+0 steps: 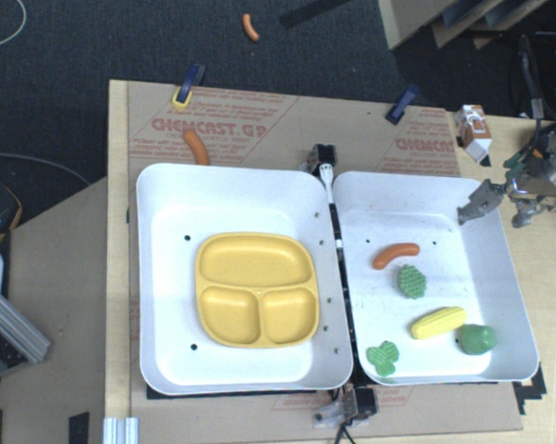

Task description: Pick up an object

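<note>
Five toys [410, 282] lie below-left of the hand [501, 204].

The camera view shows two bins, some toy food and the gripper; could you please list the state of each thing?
Gripper: open, above the right bin's far right corner, holding nothing.
Yellow tray: upright in the left bin, its compartments bare.
Sausage: lying flat in the right bin.
Corn: lying flat.
Green round fruit: resting beside the corn.
Orange sausage: lying on the bench behind the left bin.
</note>
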Action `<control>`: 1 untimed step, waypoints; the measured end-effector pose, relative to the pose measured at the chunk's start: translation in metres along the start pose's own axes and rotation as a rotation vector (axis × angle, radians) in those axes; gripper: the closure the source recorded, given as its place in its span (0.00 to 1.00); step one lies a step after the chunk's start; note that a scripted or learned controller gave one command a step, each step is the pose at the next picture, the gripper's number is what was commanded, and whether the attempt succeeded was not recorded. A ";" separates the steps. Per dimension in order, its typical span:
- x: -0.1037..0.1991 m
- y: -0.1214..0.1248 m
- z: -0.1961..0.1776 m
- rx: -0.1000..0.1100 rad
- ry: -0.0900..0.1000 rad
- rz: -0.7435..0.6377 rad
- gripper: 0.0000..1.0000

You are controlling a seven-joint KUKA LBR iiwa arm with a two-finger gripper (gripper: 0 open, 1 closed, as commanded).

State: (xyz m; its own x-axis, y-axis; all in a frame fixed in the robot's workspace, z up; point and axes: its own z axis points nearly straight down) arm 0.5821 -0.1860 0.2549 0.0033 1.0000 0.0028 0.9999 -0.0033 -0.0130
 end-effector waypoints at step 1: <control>0.000 0.002 -0.007 -0.013 -0.003 -0.003 0.00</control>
State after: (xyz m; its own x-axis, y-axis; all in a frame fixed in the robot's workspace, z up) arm 0.5845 -0.1855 0.2621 0.0000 1.0000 0.0000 1.0000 0.0000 -0.0002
